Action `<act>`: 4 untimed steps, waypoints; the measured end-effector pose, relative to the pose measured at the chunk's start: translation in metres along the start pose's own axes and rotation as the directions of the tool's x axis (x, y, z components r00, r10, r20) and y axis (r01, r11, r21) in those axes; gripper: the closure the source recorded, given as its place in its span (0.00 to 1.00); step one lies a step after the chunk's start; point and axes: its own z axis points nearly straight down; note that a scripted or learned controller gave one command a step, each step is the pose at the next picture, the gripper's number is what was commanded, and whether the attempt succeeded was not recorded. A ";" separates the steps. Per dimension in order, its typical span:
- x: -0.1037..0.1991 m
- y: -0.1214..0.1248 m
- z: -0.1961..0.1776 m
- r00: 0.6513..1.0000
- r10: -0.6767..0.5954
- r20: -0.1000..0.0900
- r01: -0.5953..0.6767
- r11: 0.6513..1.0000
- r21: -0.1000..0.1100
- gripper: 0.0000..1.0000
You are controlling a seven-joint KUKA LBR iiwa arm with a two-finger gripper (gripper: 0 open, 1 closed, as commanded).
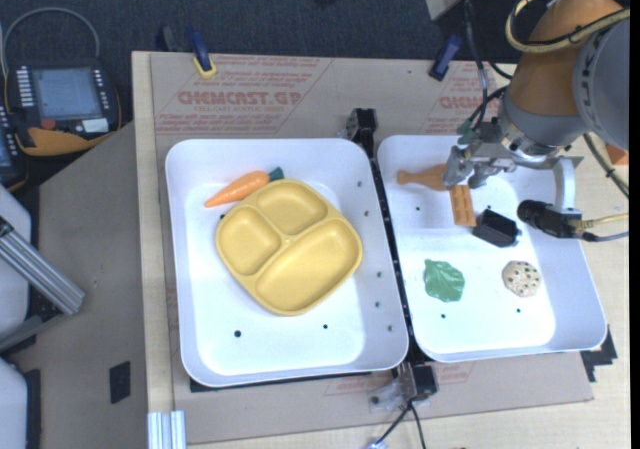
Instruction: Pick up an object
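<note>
In the right bin (570, 337), my gripper (468, 173) hangs over the far left part, right above a tan wooden utensil (422, 177) whose handle sticks out to the left. A brown piece (461, 206) shows just below the gripper. A small black block (495, 227) lies a little to the right of it. Nearer the front lie a green leaf (443, 280) and a round speckled cookie (521, 278). The gripper's body hides the spot where it meets the utensil.
The left bin (190, 237) holds a yellow divided plate (288, 246) with an orange carrot (237, 188) at its far left side. A black part with a cable (548, 218) hangs off the arm over the right bin's right side.
</note>
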 end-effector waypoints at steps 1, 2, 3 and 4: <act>-0.002 -0.006 -0.047 1.000 0.000 0.000 0.000 1.000 0.000 1.00; -0.001 -0.001 -0.091 1.000 0.000 0.000 0.000 1.000 0.000 1.00; 0.048 0.012 -0.082 1.000 -0.004 -0.002 0.004 1.000 0.004 1.00; 0.106 0.011 -0.070 1.000 -0.005 -0.004 0.005 1.000 0.011 1.00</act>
